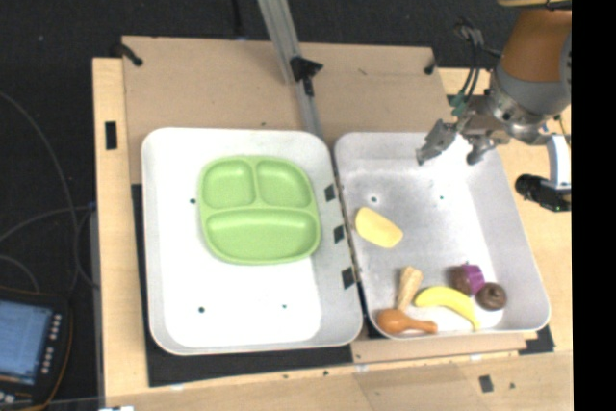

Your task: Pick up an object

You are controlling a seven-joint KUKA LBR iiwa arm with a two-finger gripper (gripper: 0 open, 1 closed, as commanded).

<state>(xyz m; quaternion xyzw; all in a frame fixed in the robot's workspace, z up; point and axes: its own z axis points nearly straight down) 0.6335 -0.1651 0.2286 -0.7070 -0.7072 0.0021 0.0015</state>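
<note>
Hovering over the right bin [500, 207], far corner: gripper [450, 149], jaws spread wide, holding nothing. Lying in the same bin: banana [449, 302] (near corner), yellow wedge [378, 228] towards its left wall.

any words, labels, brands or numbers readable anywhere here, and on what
No text can be read in this view.
The handheld screen at the lower left glows blue, but whatever it shows is too small and blurred to read.
The green divided plate, the two white bins and the gripper bear no visible label.
</note>
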